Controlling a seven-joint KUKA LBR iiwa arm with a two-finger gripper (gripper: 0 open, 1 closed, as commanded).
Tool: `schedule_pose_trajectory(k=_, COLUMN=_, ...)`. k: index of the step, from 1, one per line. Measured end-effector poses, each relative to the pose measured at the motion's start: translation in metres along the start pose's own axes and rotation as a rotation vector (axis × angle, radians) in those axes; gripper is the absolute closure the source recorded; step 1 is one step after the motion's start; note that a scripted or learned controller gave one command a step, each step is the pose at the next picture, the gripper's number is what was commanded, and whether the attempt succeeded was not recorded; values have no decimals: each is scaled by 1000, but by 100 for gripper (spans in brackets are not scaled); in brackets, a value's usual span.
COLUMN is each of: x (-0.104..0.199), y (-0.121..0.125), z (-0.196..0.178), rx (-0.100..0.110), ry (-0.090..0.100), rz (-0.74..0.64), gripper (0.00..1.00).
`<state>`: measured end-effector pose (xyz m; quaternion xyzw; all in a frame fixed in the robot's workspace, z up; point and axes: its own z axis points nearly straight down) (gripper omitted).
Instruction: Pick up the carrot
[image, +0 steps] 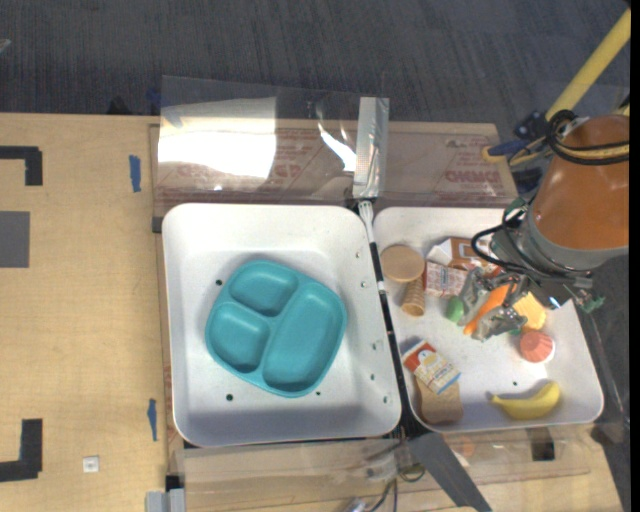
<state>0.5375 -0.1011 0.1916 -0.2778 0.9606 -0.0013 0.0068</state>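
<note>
Orange and slim, the carrot lies at a slant in the right bin, near its middle, with a green top end pointing toward the left. My gripper is right down at it, and the metal of my fingers overlaps the carrot's right part, but from this high slanted view I cannot tell whether I am spread, pressed together or pinching it. Above me my grey wrist and the broad orange band reach in from the right, with dark cables looping around the wrist. Close around the carrot sit other things: a yellow piece just to my right, a pink-red round fruit below that, and a printed snack packet just above and to the left. Farther left stand a brown paper cup and a small cone beneath it. Toward the front of the bin lie a little carton with red and white print and a banana near the front right corner. Over the divider, the left bin holds a teal plate with three compartments. Both bins rest on the tan bench, which carries black and blue tape marks.
</note>
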Motion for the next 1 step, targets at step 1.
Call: schedule_pose_trajectory(k=1, x=-60, y=-52, z=2, rx=-4, ry=4, rz=-57, gripper=100)
